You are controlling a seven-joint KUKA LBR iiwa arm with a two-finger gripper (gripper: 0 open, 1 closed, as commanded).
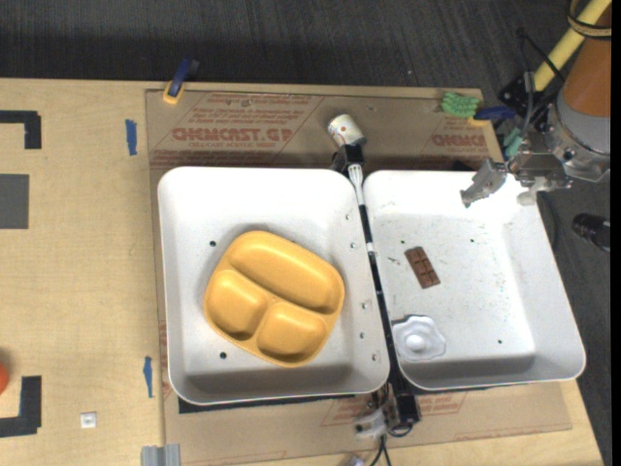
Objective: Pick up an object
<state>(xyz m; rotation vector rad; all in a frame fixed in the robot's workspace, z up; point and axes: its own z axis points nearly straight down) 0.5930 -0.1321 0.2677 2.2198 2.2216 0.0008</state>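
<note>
A yellow plate with three compartments lies upside down in the left bin. In the right bin a small brown rectangular piece lies near the middle-left. A crumpled clear-white plastic piece sits in that bin's near left corner. My gripper hangs over the far right corner of the right bin. Its two grey fingers stand apart, open, with nothing between them. It is well up and to the right of the brown piece.
A black rod with a white cap runs along the seam between the two bins. A cardboard sheet lies under the bins, held by blue and green clips. Cables hang beside the arm at the far right.
</note>
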